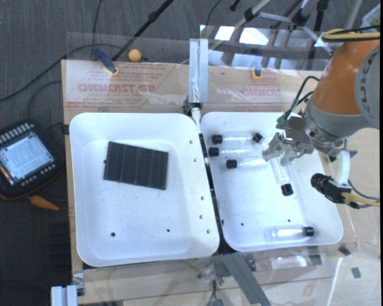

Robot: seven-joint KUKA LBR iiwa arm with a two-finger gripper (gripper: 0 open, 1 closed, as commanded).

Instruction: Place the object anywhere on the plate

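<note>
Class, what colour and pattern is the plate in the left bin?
Dark grey plate with parallel ribs, seen in the camera view.

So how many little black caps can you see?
6 caps, all in the right bin: three at its top left, one top middle, one mid-bin by the arm, one bottom right. The arm may hide more.

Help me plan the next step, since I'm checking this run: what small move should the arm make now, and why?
Probably lift straight up. The gripper appears to grip a clear tube with a black cap over the right bin, while the dark ribbed plate lies in the left bin, beyond the raised rims between them.
</note>
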